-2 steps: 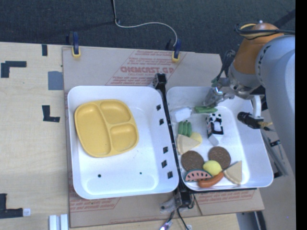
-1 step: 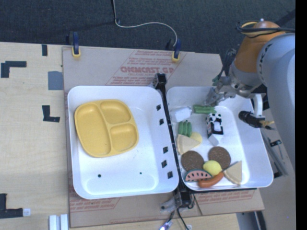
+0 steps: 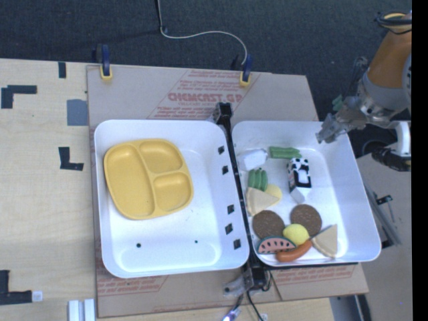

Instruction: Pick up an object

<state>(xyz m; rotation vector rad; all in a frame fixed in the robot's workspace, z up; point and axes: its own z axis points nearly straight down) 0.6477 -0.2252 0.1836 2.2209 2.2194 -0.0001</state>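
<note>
Overhead, the single camera looks down at a slant on the counter (image 3: 40, 179), a pale wooden top with a brown cardboard sheet (image 3: 200, 95) clamped on it and two shallow white bins side by side. The left bin (image 3: 167, 253) carries a yellow divided plate (image 3: 148, 177) with three compartments, lying in its upper left part.

The right bin (image 3: 354, 199) holds a cluster of toy foods. Near its top sit a green bean-like piece (image 3: 284, 152) and a small white piece (image 3: 255, 159); just below are a green pepper-like piece (image 3: 258, 178) and a black-and-white object (image 3: 299, 173). A pale yellow wedge (image 3: 263, 198) lies beside the centre divider. Lower down are two brown round patties (image 3: 269, 222), a yellow lemon-like piece (image 3: 296, 233), a watermelon slice (image 3: 270, 245), a red-orange sausage (image 3: 294, 251) and a tan wedge (image 3: 326, 241), packed closely along the bin's near edge.

The arm (image 3: 391, 59) comes in from the right, its orange band high at the upper right corner and the grey wrist angling down and leftward. The end effector (image 3: 331, 129) hangs at the upper right corner of the right bin, over its rim, well apart from the toy foods. Whether it is spread or closed cannot be told at this angle, and nothing is seen in its grasp.
</note>
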